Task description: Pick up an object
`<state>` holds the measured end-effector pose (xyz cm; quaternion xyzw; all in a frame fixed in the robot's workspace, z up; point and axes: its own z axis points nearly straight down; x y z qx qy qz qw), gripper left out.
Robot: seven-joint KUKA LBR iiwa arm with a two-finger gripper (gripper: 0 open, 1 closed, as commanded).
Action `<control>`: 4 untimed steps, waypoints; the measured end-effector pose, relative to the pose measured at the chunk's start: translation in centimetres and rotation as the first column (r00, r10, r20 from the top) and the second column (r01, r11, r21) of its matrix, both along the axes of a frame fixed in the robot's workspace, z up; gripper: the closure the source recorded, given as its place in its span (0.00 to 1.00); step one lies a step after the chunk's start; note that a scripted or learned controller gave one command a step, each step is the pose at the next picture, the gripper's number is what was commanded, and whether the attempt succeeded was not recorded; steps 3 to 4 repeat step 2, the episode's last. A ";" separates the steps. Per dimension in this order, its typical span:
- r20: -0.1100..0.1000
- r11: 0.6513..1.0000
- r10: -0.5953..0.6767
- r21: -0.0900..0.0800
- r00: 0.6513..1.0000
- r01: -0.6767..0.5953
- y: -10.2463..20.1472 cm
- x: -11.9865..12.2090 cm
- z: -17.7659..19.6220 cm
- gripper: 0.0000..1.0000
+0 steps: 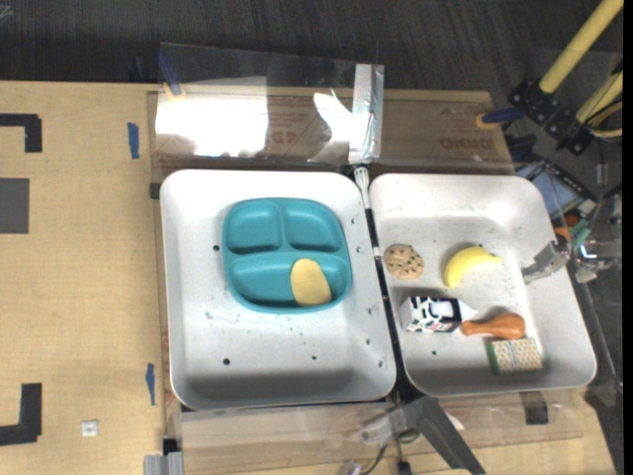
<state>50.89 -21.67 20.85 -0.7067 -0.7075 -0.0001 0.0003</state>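
Right bin (475, 201): five items; left bin (198, 265): one tray (259, 245); claw (554, 258) state unclear.

Dark grey carpet (297, 8) ran behind the pale wooden table (69, 265). Black tape marks (25, 132) dotted its left side, and glare hit a clear plastic sheet (257, 112).

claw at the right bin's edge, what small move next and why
Probably slide the claw left and down over the yellow fruit. It sits at the right bin's right rim with nothing visibly between its fingers, and the fruit is the nearest item, lying apart from the cookie and the drumstick.
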 end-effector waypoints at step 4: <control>0.004 0.995 -0.098 -0.001 0.995 0.098 6.6 7.8 -12.1 0.00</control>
